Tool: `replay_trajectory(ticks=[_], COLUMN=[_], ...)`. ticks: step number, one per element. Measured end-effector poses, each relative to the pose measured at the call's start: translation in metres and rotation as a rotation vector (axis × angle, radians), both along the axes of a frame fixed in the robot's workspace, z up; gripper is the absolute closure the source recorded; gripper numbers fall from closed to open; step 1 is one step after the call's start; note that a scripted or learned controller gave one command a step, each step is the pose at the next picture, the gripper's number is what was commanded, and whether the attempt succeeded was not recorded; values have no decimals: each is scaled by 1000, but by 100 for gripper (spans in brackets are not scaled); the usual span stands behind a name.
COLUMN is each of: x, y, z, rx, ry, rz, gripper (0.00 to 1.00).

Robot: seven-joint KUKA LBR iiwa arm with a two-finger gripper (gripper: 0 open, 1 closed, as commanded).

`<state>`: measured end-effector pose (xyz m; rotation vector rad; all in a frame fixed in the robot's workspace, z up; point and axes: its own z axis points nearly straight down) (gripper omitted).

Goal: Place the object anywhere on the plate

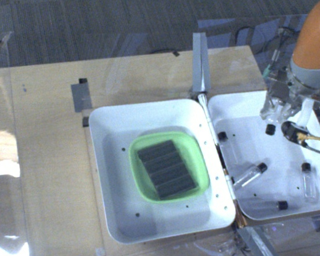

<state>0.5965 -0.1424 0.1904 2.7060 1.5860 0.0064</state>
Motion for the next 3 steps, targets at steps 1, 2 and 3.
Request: replay_trajectory(ticks=[1,2,3], x=[-38,-15,-15], y=[88,155,155], z=[-5,-5,-5], rx=[3,3,3], ry=[3,1,1], rz=[58,138,138], gripper=[100,100,0])
